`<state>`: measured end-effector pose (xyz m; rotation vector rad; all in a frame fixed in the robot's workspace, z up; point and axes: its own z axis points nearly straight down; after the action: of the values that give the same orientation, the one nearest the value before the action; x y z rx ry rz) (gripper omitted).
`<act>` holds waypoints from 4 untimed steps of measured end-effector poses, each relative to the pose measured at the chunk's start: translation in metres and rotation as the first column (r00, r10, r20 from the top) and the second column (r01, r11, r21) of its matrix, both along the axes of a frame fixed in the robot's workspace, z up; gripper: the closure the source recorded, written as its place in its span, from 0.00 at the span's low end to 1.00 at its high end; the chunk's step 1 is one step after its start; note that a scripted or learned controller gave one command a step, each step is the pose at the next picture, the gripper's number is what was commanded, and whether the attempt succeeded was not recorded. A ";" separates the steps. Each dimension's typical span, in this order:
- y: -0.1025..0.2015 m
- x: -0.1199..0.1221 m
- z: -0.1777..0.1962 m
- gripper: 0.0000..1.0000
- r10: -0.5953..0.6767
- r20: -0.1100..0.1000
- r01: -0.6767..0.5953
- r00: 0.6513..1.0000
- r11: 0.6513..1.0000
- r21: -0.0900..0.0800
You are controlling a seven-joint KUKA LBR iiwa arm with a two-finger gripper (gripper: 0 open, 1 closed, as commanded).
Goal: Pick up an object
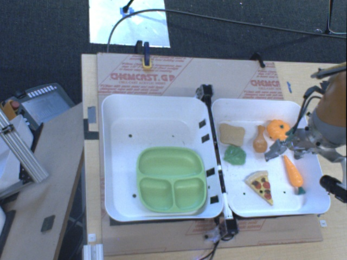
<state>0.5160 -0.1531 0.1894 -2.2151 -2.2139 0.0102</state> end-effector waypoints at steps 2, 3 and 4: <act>-0.005 -0.003 -0.052 0.00 0.001 0.009 -0.001 1.000 1.000 -0.002; -0.005 -0.003 -0.104 0.00 0.001 0.011 -0.001 1.000 1.000 -0.002; -0.005 -0.002 -0.091 1.00 0.002 0.014 -0.002 1.000 1.000 -0.003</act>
<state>0.5145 -0.1584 0.0984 -2.2221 -2.2244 -0.0021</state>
